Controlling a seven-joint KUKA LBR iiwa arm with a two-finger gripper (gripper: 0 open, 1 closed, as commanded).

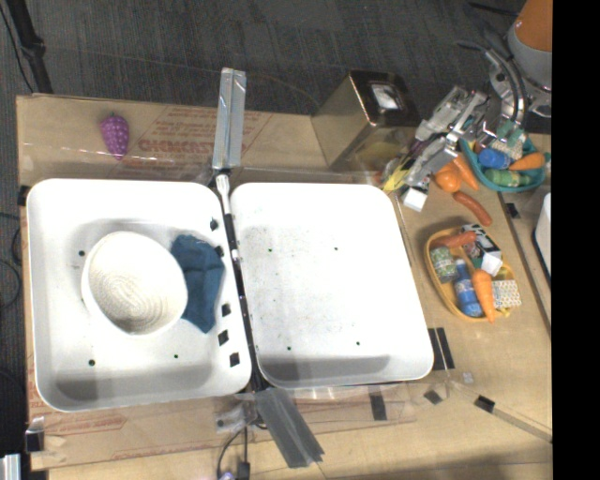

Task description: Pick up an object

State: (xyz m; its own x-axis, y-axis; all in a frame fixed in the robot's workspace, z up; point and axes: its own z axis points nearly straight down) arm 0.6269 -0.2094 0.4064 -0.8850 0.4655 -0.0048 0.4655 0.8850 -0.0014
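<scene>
In the left bin (56, 366) lies a white woven dome-shaped object (136, 281). A dark blue cloth (200, 278) is crumpled against its right side, touching it. My gripper (427, 157) hangs beyond the far right corner of the right bin (328, 281), outside both bins and far from the two objects. The grey arm with its orange band (534, 21) comes in from the top right.
A purple knobbly object (115, 134) rests on the bench behind the left bin. A brown box (370, 111) stands behind the right bin. A teal bowl (506, 167) and a yellow dish (469, 274), both with small toys, sit right of the bins.
</scene>
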